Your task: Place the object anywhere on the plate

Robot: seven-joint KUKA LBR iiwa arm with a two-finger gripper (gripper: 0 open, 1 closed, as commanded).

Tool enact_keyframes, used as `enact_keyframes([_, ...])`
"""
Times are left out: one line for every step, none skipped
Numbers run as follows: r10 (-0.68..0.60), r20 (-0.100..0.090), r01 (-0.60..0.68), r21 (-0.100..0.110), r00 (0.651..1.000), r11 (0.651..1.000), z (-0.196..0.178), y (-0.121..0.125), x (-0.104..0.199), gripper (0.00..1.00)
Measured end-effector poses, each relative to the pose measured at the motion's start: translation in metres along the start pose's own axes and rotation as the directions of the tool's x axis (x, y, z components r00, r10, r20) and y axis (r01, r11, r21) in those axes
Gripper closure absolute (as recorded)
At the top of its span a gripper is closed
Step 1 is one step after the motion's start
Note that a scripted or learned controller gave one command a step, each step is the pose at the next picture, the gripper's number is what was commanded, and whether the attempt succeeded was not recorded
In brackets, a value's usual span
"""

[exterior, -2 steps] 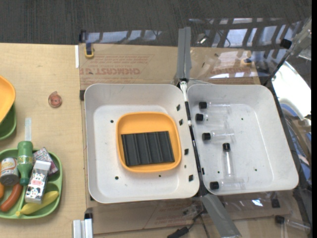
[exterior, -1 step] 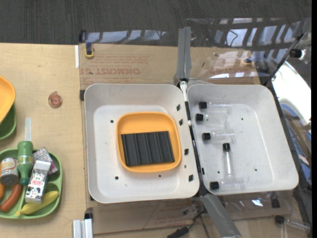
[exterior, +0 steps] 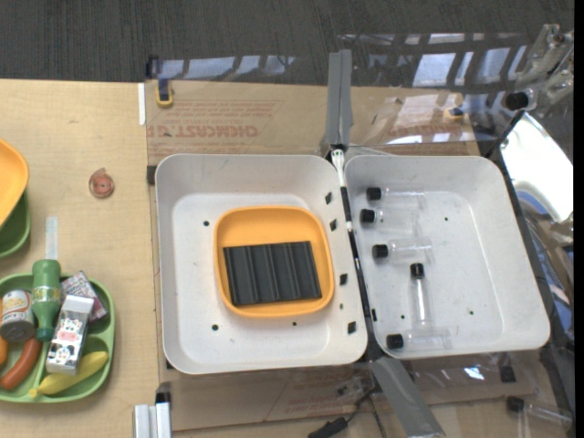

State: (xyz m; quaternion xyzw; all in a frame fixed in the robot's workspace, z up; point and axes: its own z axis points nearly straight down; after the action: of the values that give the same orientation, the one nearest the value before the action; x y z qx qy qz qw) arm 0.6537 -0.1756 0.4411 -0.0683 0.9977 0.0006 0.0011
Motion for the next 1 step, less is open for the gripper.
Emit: enact_keyframes([-0.350, 0.003, 0.350, 0.001, 0.937, 0.937, -0.0005, -0.0403, -0.0009, 1.00])
